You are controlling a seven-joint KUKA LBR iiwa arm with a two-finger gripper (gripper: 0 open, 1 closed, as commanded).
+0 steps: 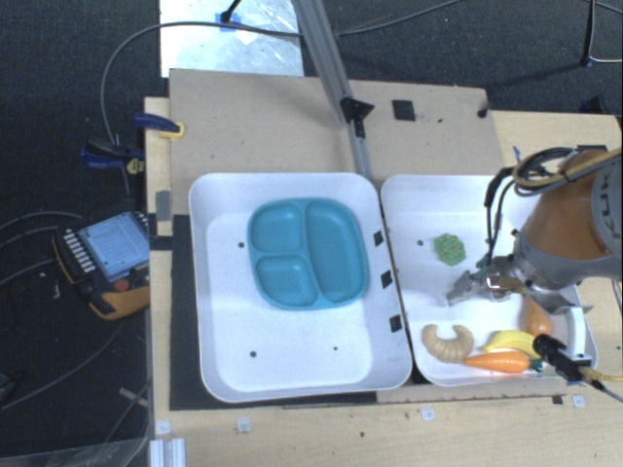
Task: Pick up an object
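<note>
Several candidate objects sat in the right bin (428, 202), lower right of frame. Green broccoli-like piece (449, 249) lay mid-bin, on its own, upper left of the gripper (465, 290). Beige curled pastry-like item (447, 341) was near the bin's lower edge. Just right of it, the orange carrot (497, 362) lay flat along the front wall, with a yellow banana-shaped item (514, 340) touching it from above. An orange-brown rounded piece (535, 314) sat above the banana, partly tucked under the arm.

Gripper was low over the bin floor, between the broccoli piece and the pastry, touching neither as far as visible. Metal fingers (458, 290) pointed toward the left of frame; nothing showed between them. Whether they were open or closed couldn't be told at this resolution.

Arm (569, 227) came in from the right edge, orange band and grey wrist above the bin's right side, black cables looped on top.

Left bin (219, 290) sat mid-frame, touching the right bin along the centre seam. It held a blue three-compartment tray (308, 253), upper middle of that bin, nothing in its compartments.

Both bins rested on a tan board (263, 115). A handheld device with an orange base (109, 261) lay on the dark floor at far left.
</note>
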